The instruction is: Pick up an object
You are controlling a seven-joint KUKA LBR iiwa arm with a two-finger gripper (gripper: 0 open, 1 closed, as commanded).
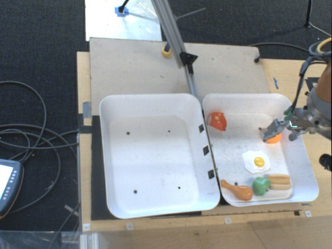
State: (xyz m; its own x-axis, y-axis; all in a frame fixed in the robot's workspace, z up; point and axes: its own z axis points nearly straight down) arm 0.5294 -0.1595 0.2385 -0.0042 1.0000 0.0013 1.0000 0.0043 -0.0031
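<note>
The right bin (pixel 295 165) holds several toy foods. A red piece (pixel 217 121) lies near its far left corner. A fried egg (pixel 257 162) sits in the middle. Along the near wall are a brown drumstick (pixel 237 189), a green piece (pixel 261 185) and a hot dog (pixel 279 181). A small orange piece (pixel 274 138) lies by the right wall. My gripper (pixel 282 133) hangs low over that orange piece, open, with its left finger (pixel 270 133) overlapping the piece's top. The orange piece rests on the bin floor, partly hidden by that finger.
The left bin (pixel 150 154) stands beside the right one, divided by a shared rim with black tabs (pixel 206 149). A slanted grey pole (pixel 174 27) reaches in from the top toward the bins' far edge. Cables lie on the floor at left.
</note>
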